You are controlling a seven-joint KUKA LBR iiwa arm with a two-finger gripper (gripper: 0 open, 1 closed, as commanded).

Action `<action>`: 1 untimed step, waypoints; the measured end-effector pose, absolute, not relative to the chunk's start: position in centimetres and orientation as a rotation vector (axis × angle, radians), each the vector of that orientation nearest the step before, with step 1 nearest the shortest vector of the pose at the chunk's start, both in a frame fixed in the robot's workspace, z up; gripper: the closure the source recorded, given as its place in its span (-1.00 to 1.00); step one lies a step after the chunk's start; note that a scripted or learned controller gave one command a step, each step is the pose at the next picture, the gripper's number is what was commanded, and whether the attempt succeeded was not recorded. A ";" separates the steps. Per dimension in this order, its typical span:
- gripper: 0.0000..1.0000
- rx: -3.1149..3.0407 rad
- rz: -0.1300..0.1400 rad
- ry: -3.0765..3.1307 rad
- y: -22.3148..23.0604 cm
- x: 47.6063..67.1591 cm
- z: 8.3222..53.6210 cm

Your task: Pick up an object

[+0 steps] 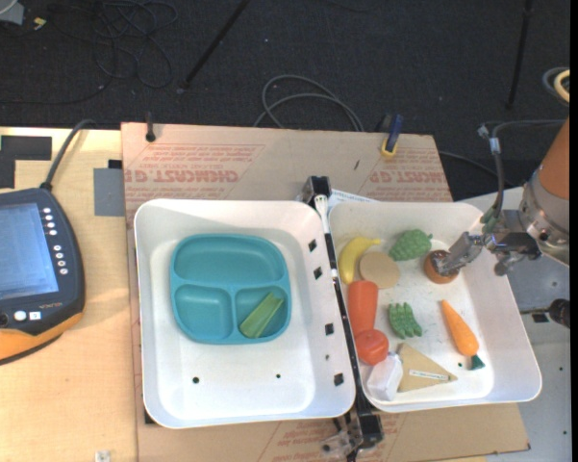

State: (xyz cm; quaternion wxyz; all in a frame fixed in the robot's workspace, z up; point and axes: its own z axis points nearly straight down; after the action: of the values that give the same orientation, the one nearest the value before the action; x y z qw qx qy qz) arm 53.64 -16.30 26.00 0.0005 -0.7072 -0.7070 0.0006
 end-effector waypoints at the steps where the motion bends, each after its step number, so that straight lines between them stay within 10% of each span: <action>1: -1.00 -2.212 0.004 -2.220 -10.3 48.1 25.2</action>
State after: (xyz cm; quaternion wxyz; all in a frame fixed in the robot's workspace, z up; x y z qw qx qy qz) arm 48.14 -10.33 25.19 0.0040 -0.7059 -0.7083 0.0011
